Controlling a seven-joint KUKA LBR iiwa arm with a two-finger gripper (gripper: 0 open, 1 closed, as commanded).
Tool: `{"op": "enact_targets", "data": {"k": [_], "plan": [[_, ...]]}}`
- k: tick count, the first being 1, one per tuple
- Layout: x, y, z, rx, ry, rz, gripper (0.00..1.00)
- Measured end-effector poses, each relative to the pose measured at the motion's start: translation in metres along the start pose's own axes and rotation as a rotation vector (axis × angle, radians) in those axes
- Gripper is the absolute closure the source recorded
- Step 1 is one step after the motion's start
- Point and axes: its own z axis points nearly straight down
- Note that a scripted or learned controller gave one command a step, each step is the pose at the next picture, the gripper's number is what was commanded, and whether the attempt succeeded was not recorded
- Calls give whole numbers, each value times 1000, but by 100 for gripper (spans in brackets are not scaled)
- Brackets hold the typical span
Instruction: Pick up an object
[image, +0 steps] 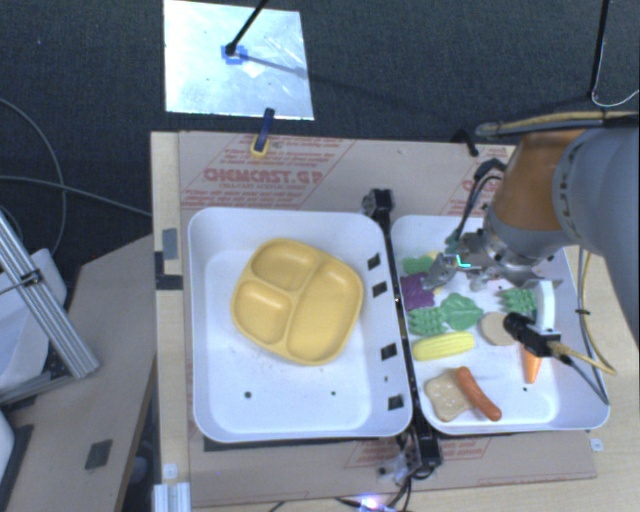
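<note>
Right bin (575, 405), pincer (447, 268) over toy food (443, 316)

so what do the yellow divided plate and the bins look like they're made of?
Yellow plate: likely moulded plastic, matte to satin; uniform colour, soft rounded compartment walls, only faint sheen. Left bin and right bin: probably thin formed plastic, smooth white; rounded corners and a thin raised lip. Neither can be confirmed from the look alone.
</note>
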Motion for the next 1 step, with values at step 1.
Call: {"op": "enact_targets", "data": {"k": [1], "plan": [[-31, -51, 45, -7, 1, 8, 0]]}}
